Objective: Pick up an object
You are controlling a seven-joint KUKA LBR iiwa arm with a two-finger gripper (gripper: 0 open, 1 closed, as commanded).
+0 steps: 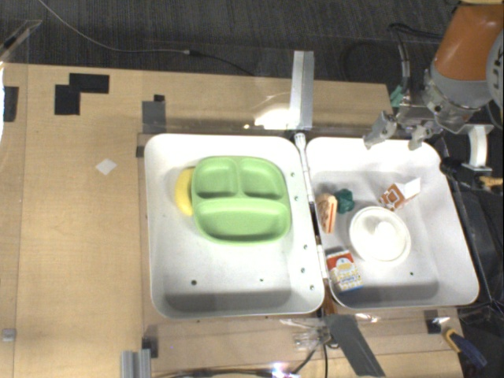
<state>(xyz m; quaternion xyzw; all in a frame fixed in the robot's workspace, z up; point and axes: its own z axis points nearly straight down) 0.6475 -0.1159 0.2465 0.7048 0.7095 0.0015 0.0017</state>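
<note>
Here we hover our two-finger gripper (399, 132) over the far rim of the right shallow white bin (453, 235), fingers spread wide and holding nothing, likely poised to choose a target. The candidates lie below: a round white bowl (379, 234), a small red-and-white box (343, 270), a dark green lump (344, 199). The left bin (165, 274) holds a green sectioned plastic tray (239, 198) that partly covers a yellow piece (183, 191).

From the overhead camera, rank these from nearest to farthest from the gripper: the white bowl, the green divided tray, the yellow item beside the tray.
Gripper is above the right bin's far edge.
1. White bowl, in the right bin.
2. Green divided tray, in the left bin.
3. Yellow item, at the tray's left edge, farthest.
</note>
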